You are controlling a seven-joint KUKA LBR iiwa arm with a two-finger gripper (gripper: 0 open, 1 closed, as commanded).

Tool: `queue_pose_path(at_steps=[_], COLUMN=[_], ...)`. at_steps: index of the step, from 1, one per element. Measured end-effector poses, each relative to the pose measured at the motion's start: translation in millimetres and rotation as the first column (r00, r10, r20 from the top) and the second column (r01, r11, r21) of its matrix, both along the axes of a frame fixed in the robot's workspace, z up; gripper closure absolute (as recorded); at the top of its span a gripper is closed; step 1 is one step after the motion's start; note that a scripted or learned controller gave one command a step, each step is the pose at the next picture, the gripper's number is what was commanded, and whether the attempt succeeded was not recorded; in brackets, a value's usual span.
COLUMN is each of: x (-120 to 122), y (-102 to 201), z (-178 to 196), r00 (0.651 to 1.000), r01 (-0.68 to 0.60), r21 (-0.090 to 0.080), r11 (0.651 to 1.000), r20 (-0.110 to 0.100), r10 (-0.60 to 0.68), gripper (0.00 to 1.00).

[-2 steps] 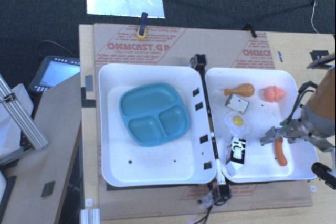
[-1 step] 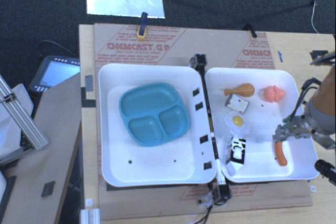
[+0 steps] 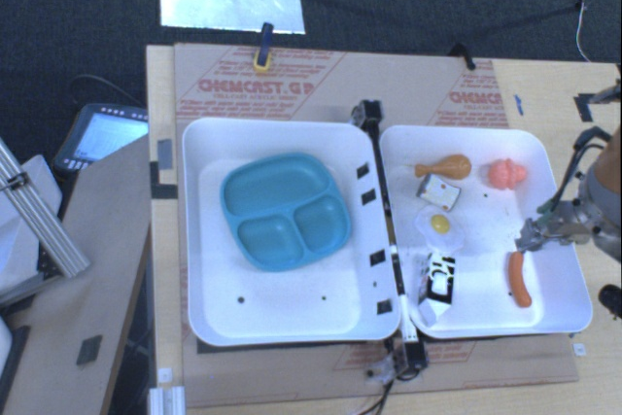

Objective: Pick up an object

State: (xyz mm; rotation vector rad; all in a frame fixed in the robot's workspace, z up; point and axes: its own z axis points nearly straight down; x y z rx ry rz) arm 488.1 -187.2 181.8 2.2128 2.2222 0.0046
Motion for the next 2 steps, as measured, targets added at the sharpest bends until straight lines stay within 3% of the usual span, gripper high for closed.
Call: queue_pose_path(at_steps=[1,2], x=[1.6,10.1], y=[-0.4,50.9], z=[35.0,26.7], r00=[1.0,1.0], r01=[0.0,-0.004], r21=[0.0,0.002], r11=[1.0,1.0], r20=[-0.001,-0.003], r10=[0.0,0.004], gripper=[1.0,1.0])
